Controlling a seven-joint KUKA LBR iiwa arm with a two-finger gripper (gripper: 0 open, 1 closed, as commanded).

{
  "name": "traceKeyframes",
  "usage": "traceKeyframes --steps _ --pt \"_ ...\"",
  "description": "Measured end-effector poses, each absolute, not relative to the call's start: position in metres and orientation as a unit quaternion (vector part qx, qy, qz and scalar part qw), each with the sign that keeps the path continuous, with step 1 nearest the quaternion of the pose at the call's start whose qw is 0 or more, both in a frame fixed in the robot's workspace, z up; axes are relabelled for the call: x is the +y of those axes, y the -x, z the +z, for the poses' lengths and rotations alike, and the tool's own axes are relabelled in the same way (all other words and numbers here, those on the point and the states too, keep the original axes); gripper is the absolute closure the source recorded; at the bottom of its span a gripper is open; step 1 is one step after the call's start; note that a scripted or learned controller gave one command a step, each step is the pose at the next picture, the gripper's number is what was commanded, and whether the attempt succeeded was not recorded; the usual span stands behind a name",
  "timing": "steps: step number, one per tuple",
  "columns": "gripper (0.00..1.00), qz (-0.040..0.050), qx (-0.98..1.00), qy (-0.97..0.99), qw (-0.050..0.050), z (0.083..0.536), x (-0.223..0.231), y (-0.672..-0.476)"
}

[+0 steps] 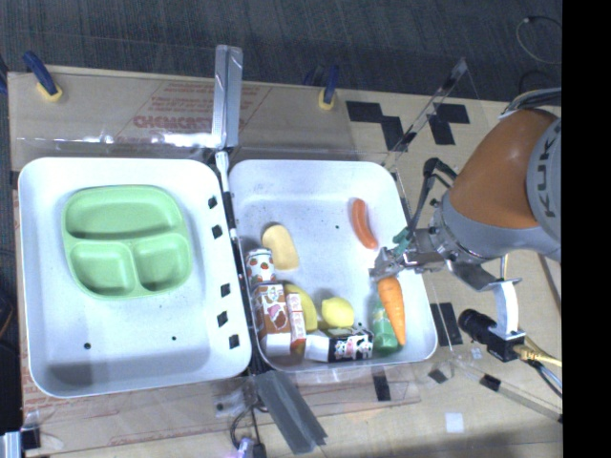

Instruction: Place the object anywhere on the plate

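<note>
1. the pale green plastic plate with three compartments [124, 239] lies in the left shallow white bin [57, 370], well apart from everything else.
2. the right shallow white bin [305, 181] holds the clutter: a yellow potato-shaped toy [280, 245], small printed cartons [274, 308], a yellow lemon toy [337, 311] and a reddish sausage toy [363, 222].
3. the likely task object, an orange plastic carrot with a green top [390, 308], lies near the right wall, its long axis running roughly up and down the view, green end nearer the camera.
4. the end effector [399, 256] sits just above the carrot's orange tip, touching or nearly so; whether it is apart or together i cannot tell.
5. the plate lies far left of it, across the divider between bins.
</note>
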State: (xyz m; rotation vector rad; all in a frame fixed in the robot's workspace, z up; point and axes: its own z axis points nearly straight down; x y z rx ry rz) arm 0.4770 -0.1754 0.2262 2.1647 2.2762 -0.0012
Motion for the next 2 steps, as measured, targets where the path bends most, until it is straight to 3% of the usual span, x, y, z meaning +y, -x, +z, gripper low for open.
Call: traceKeyframes --steps 2 --pt "1.00 -0.0022 0.709 -0.705 -0.002 0.198 0.063 -0.476"
